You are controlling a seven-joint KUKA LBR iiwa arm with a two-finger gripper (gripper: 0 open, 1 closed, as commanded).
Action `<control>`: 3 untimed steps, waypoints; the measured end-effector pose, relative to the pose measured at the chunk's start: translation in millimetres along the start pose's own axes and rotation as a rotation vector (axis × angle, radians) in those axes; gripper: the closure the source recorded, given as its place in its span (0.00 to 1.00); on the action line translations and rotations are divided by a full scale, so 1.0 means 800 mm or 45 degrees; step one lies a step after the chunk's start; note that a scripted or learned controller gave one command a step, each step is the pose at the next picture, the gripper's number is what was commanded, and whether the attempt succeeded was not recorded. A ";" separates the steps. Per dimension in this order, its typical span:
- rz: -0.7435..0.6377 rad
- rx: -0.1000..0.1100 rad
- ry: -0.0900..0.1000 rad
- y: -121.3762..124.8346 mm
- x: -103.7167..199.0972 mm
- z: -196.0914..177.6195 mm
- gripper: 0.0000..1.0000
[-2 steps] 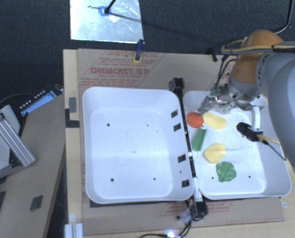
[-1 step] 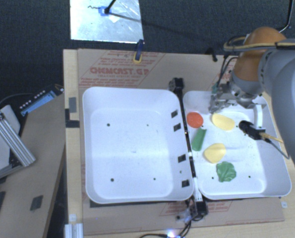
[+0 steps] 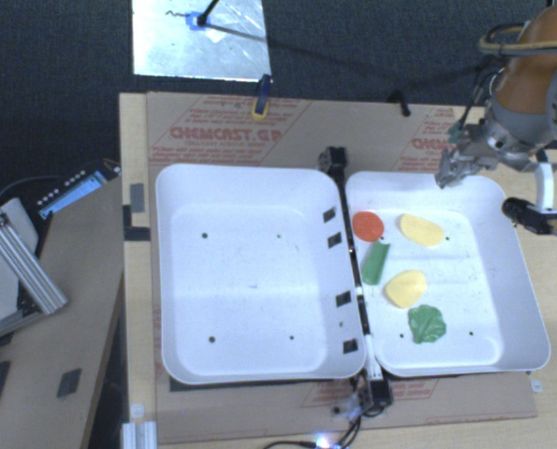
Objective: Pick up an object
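Five items in right bin (image 3: 517, 279): 2 yellow, 1 red, 2 green; gripper (image 3: 449, 172) state can't tell

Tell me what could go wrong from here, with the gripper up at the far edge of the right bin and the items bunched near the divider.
1. The orange disc and green stick lie close together by the divider; a grasp there may catch both or strike the bin wall.
2. The gripper hangs over the right bin's far rim; a straight descent might hit it.
3. The yellow pieces look flat, so fingers may slide off.
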State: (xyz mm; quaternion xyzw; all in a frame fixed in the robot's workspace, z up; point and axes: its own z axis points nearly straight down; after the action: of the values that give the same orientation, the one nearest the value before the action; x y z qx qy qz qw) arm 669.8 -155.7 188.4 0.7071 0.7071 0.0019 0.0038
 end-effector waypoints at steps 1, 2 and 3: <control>0.002 0.003 -0.001 -0.001 -0.066 -0.041 1.00; -0.006 -0.011 -0.004 0.002 -0.064 -0.240 1.00; -0.006 0.010 0.004 -0.054 -0.030 -0.226 1.00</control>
State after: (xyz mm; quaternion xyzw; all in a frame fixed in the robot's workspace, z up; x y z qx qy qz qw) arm 624.8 -178.8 369.1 0.7055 0.7087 0.0003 -0.0002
